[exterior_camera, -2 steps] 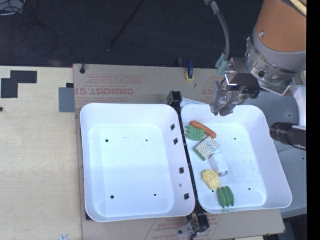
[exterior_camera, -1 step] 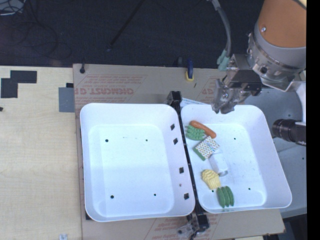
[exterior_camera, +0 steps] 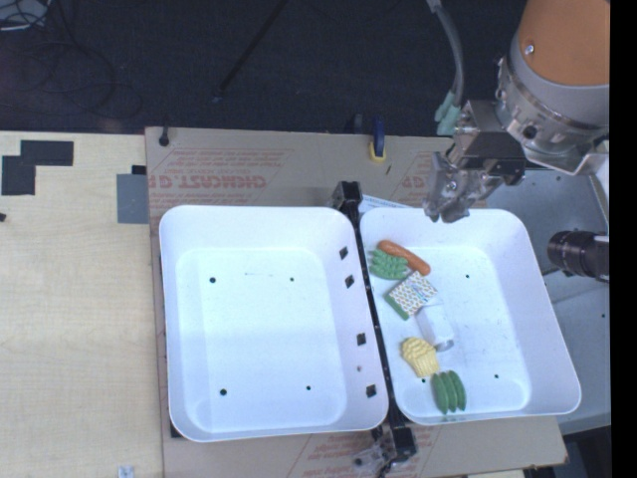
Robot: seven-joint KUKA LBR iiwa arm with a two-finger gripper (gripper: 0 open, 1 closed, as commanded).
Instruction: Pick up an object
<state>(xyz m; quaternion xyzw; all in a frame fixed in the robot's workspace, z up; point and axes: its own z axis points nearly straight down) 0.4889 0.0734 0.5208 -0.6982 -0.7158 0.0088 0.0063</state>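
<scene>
Gripper [exterior_camera: 450,207] hangs over the far rim of the right bin [exterior_camera: 542,267], and whether it is wide or narrow cannot be told from this view. Nearest to it, toward the bin's left side, lies the orange carrot [exterior_camera: 403,257] beside a green leafy piece [exterior_camera: 388,265]. Further toward the camera sit the checkered block [exterior_camera: 412,293], yellow corn [exterior_camera: 419,356] and green pods [exterior_camera: 448,391].

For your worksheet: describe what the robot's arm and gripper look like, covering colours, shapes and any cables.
The arm is a thick rounded cylinder, grey metal with a broad orange band above the wrist. A grey cable curves down beside it. The gripper is a small dark, boxy metal unit with pale green parts at its side.
</scene>
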